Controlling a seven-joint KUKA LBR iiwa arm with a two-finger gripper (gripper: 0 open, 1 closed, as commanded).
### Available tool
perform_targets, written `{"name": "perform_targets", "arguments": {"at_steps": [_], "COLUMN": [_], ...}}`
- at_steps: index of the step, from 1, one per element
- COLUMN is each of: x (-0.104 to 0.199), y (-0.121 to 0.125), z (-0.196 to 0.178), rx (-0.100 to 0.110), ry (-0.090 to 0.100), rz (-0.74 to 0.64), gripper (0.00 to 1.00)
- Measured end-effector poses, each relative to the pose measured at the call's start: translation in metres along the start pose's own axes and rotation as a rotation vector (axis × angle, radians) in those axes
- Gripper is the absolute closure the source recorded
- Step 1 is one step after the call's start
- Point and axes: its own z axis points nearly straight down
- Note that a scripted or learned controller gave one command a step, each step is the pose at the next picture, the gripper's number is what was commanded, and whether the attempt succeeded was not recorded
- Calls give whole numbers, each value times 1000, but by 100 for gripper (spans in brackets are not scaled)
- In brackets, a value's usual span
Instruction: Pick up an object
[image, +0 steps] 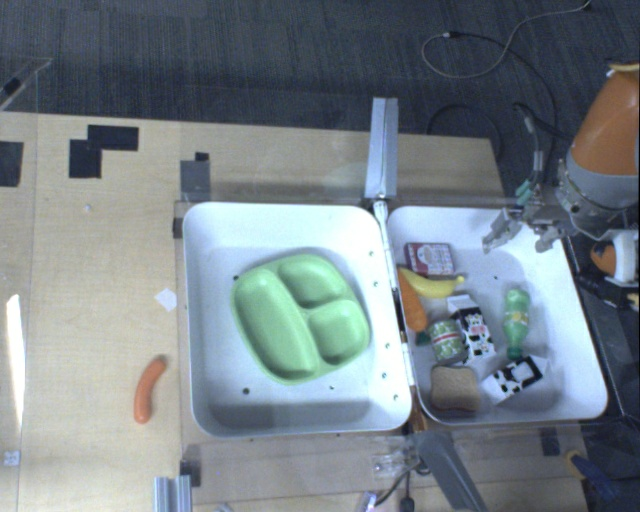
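Nothing pinched yet: my pincer hangs spread, approach step, just beyond banana; next, drop & close on it.

2 white bins on pale wooden tabletop. Light green divided tray. Yellow banana; orange carrot; green bottle; black-and-white cow-patterned toy; brown sponge; dark red packet. Orange sausage on tabletop. Grey arm, orange band.
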Motion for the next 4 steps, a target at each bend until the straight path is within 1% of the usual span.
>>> {"name": "perform_targets", "arguments": {"at_steps": [1, 2, 3, 4], "x": [-5, 39, 40, 119], "y": [-50, 36, 40, 51], "z": [115, 118, 104, -5], "rx": [-9, -4, -13, -5], "ry": [-3, 0, -2, 0], "rz": [-188, -83, -91, -40], "gripper": [0, 0, 100, 100]}}
